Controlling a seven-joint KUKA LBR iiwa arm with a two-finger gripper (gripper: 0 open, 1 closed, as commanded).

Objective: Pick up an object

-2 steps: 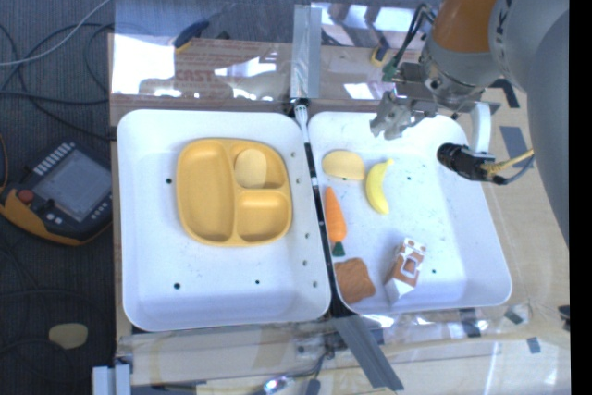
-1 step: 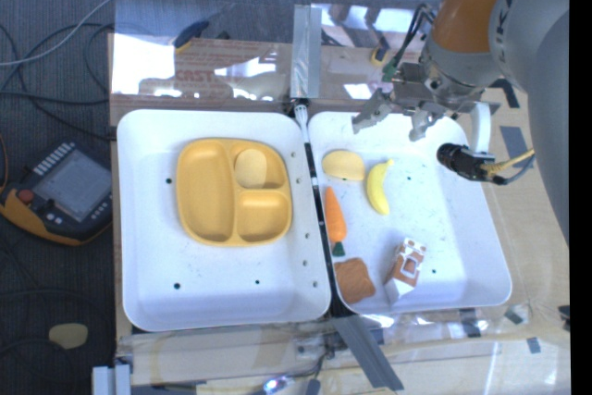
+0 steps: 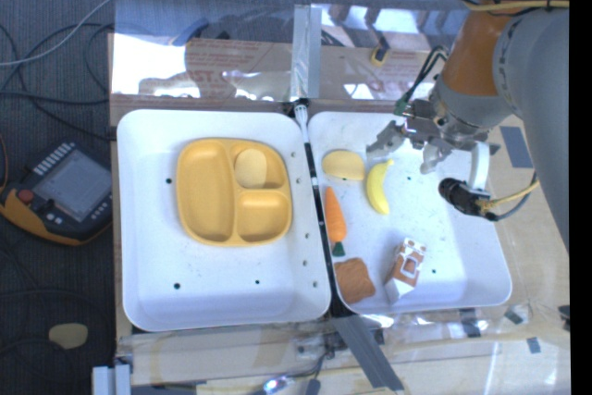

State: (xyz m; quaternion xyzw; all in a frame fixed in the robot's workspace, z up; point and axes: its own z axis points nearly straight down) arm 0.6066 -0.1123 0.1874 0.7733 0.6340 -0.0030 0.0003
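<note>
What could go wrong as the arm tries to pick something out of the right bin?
1. The banana lies close beside the yellow lemon-like piece; closing on one may nudge the other.
2. The carrot lies against the divider wall, leaving little room on that side.
3. The end effector hangs above the banana's end, so a grasp may slip off.

Grey KUKA arm (image 3: pixel 546 106), smooth rounded casing, orange band (image 3: pixel 476 51) above wrist. Black cables loop over top of the band. Tool (image 3: pixel 407 148) metal-grey, two pale fingers, small green spot on its body. Black connector with yellow cable beside white bracket.
</note>
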